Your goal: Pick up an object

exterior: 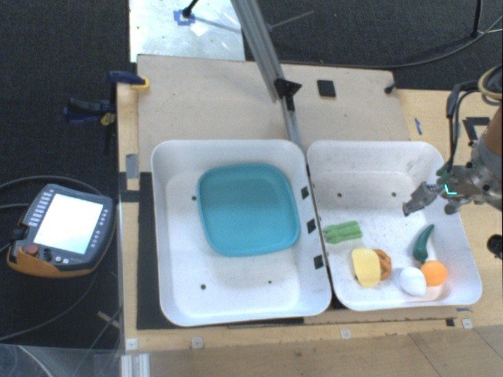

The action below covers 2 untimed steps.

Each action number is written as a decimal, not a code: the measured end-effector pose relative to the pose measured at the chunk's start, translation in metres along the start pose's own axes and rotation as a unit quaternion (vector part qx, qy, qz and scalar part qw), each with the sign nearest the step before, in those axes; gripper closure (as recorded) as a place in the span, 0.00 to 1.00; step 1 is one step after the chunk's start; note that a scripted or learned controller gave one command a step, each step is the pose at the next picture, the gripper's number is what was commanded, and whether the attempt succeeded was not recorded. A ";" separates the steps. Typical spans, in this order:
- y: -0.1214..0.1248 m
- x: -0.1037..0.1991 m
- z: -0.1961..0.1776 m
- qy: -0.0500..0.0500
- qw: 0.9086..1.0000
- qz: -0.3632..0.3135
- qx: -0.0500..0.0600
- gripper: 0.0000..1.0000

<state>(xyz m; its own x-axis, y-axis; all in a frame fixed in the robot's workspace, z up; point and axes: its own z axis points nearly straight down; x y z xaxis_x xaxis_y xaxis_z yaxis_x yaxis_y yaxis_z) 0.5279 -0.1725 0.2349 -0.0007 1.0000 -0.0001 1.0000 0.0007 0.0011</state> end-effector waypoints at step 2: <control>-0.002 -0.005 0.043 0.000 1.000 0.000 0.002 0.00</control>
<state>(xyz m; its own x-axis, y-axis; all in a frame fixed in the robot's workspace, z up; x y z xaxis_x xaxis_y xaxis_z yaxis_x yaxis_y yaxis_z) 0.5259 -0.1770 0.1923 0.0002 1.0000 0.0003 1.0000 -0.0002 -0.0025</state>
